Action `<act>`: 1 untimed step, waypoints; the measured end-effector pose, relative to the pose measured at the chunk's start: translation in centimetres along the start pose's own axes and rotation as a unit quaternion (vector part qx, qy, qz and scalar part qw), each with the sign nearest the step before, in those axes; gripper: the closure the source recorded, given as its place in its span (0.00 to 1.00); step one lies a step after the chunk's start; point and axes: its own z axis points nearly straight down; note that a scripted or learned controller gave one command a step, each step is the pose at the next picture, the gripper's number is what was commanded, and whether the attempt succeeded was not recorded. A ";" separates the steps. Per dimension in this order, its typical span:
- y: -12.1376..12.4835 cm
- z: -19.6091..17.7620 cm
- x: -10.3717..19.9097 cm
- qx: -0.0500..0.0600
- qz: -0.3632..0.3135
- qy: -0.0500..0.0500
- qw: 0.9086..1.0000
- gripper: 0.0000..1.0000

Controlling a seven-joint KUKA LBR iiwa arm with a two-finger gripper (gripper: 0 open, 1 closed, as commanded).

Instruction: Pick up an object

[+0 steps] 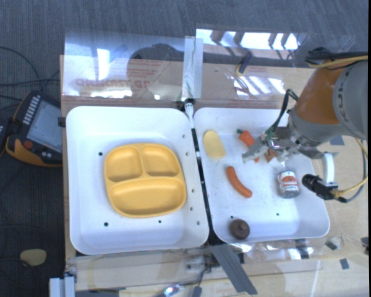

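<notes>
Here, the gripper (264,150) sits low in the upper middle of the right bin (309,224), at the end of a grey arm with an orange band (318,94) that reaches in from the right; whether it is released or clenched cannot be told, since the metal parts at its tip blur together. A small carrot (246,137), orange with a green top, lies just beside the gripper on its upper left, touching or nearly touching it; no object is visibly held. Below and left of the gripper, a little apart, an orange sausage (239,182) lies at a slant on the bin floor. Further left, near the wall between the bins, rests a pale yellow chip-shaped piece (214,145). Below and right of the gripper lies a small can (288,183) with a red and white label. Well below the gripper, close to the bin's front wall, sits a dark brown doughnut (239,229). Far to the left, the left bin (86,228) holds a yellow divided plate (145,179) with three compartments. Beyond that bin, on the grey floor, rests a handheld control pendant (38,129).
</notes>
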 end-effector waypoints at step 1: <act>-2.4 3.9 2.2 0.002 0.001 0.000 1.000 0.00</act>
